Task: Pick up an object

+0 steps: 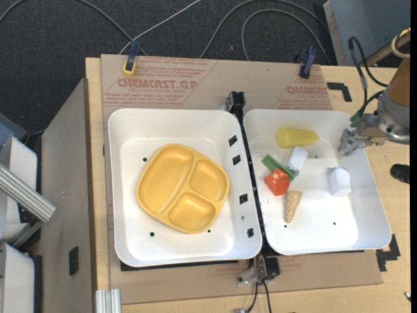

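I see the two-finger metal gripper at the right bin's upper right rim, with nothing between its fingers — whether they are spread or pressed together I cannot tell. Below it lies a small white block. Toward the bin's left sit a yellow oblong piece, a red strawberry-like toy and a tan cone. A yellow sectioned plastic tray lies in the left bin.
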{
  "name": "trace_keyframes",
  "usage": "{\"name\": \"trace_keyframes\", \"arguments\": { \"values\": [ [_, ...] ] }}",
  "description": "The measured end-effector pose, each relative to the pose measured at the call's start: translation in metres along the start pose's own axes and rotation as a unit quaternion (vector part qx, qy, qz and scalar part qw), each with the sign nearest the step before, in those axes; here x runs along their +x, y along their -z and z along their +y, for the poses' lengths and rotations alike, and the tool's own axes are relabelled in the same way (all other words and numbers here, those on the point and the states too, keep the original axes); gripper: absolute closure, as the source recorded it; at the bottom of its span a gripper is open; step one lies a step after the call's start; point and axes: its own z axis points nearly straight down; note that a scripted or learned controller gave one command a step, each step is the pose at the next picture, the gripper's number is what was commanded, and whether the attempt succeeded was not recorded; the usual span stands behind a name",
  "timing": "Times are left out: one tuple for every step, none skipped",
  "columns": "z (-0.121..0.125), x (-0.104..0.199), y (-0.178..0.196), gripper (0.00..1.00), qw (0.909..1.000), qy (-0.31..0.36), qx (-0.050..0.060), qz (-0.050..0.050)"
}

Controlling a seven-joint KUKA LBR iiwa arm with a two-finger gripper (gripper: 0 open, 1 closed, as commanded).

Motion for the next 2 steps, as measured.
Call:
{"name": "trace_keyframes", "arguments": {
  "values": [
    [0.007,0.008,0.051,1.00,1.0000,0.002,-0.001,0.000],
    [0.008,0.008,0.076,1.00,1.0000,0.001,0.000,0.000]
  ]
}}
